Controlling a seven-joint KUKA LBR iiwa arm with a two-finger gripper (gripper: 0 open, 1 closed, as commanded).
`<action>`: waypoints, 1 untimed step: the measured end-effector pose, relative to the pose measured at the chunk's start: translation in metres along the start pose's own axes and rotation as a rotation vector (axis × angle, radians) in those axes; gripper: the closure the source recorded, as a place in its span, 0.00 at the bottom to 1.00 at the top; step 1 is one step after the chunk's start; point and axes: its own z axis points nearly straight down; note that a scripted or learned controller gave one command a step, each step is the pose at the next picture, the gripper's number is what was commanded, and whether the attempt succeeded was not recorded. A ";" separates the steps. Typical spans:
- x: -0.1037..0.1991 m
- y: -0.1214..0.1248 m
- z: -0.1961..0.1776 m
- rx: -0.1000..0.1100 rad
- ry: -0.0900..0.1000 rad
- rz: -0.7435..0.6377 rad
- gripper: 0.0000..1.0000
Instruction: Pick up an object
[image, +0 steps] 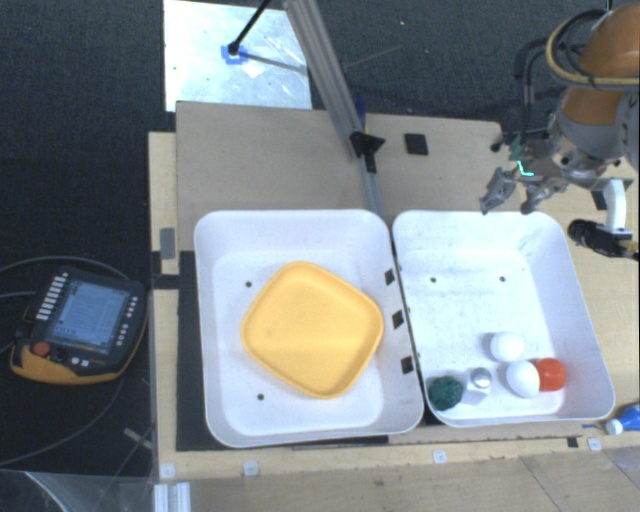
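Note:
My gripper (513, 196) hangs above the far edge of the right bin (480, 260), its two fingers spread open with nothing between them. Well away from it, at the near end of that bin, lie two white balls (507, 347) (522, 378), a red-orange ball (550, 373), a dark green lump (446, 391) and a small silver piece (480, 379). A yellow square plate (312, 327) lies flat in the middle of the left bin (225, 300).
A teach pendant (78, 322) with its cable rests on the floor at the left. A slanted metal pole (335, 80) crosses the board behind the bins. Black clips (398, 320) sit along the seam between the two bins.

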 end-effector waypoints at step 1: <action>0.000 0.000 0.000 0.000 0.000 0.000 0.00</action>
